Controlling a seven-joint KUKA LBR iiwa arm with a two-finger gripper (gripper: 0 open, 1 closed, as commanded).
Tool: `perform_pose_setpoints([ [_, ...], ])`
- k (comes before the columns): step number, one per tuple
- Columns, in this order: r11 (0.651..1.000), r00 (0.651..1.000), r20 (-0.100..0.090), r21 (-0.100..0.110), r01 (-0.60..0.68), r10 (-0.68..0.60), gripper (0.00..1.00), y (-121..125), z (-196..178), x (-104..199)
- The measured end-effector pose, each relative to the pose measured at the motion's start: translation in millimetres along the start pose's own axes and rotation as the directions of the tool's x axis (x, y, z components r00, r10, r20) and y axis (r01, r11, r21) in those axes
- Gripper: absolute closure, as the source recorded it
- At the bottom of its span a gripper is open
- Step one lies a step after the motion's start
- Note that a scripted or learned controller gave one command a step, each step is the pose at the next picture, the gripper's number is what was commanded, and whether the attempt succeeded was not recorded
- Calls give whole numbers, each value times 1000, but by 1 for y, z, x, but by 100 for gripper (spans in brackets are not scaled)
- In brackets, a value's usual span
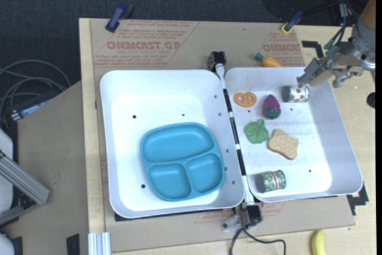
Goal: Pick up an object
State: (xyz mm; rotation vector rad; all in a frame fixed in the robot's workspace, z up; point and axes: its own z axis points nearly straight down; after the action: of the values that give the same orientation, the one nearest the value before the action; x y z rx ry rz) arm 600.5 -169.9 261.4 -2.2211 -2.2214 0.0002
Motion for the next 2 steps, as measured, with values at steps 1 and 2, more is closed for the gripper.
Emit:
perform_pose_setpoints([
  [1, 1000, 1000, -2, 6, 1, -1, 0, 46, 123, 22],
  [2, 1000, 1000, -1, 3, 1, -1, 0, 23, 178, 52],
])
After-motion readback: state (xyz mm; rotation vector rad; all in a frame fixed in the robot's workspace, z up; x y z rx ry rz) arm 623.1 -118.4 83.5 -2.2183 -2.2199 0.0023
